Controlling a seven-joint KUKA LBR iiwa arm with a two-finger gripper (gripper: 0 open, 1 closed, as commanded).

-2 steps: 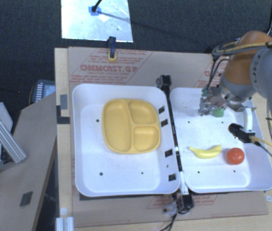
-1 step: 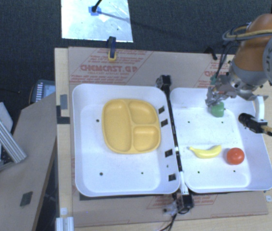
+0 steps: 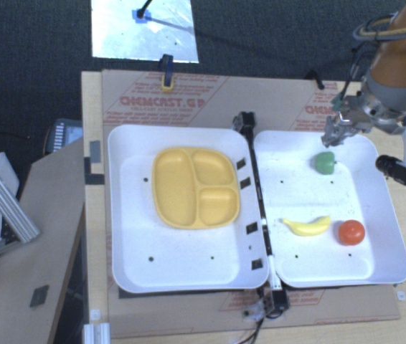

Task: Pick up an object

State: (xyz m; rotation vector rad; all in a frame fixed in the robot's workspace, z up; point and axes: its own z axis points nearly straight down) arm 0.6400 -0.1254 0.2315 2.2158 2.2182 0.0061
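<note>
Looking down from the camera view, the worktop [image 3: 210, 92] carries 2 white bins side by side. The left bin [image 3: 128, 264] holds a yellow divided plate [image 3: 194, 187]. The right bin [image 3: 382, 256] holds 3 candidates for the pick: a green object [image 3: 324, 163] near the far wall, a yellow banana [image 3: 308, 226] toward the near middle, and a red tomato-like ball [image 3: 351, 231] just beside the banana's right end.

The tool [image 3: 334, 136] hangs at the right bin's far edge, just above and slightly right of the green object — apparently the target. It is too small and dark against the bin rim to say how it is set, so I cannot tell its state, and nothing can be seen carried in it.

Risks from here, as I judge them: the green object looks small and rounded, so an off-centre descent could nudge it aside or squirt it out. It also sits close to the far wall — a tool coming down near that rim could strike the bin rather than straddle the object, shifting the bin or closing on nothing.
</note>
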